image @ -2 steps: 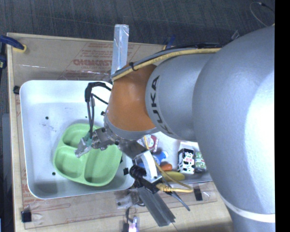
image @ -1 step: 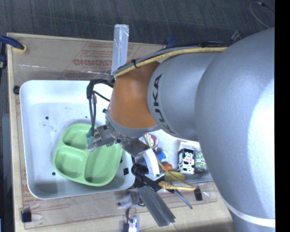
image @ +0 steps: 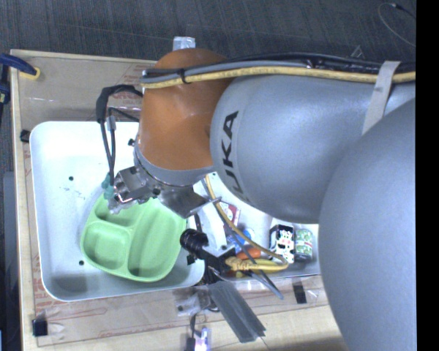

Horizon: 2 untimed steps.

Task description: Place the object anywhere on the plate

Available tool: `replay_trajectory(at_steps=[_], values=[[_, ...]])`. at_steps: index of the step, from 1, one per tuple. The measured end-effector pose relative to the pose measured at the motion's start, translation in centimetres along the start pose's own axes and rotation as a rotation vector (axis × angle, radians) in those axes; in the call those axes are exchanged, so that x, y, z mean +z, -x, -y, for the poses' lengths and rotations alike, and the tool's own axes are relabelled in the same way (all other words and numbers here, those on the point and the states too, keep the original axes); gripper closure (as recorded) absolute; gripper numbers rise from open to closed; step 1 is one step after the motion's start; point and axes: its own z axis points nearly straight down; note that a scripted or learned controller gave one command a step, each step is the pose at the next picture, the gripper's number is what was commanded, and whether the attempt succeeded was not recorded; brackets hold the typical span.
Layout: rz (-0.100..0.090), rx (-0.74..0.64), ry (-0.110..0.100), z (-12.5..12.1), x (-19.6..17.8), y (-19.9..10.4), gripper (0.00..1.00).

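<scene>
A light green divided plate [image: 135, 243] lies in the left white bin [image: 55, 196], toward its front right corner. My gripper [image: 119, 194] hangs over the plate's far left rim, under the orange band of the wrist. A small teal-green bit [image: 107, 187] shows right beside the gripper tip; what it is and whether it is held I cannot make out. The arm hides most of the right bin.
Under the arm, the right bin holds a black-and-white cow-patterned item [image: 282, 241], a small green can [image: 304, 243] and a red-and-white packet [image: 229, 214]. The left bin's far and left floor is bare white. Blue clamps [image: 14, 66] grip the bench's far left corner.
</scene>
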Motion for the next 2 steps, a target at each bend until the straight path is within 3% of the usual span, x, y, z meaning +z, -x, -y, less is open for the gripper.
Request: replay_trajectory(at_steps=[1, 2], values=[[-0.004, -0.119, 0.009, -1.5, 18.2, -3.7, 1.0], [0.0, 0.27, -0.001, -1.7, 13.6, -5.2, 1.0]])
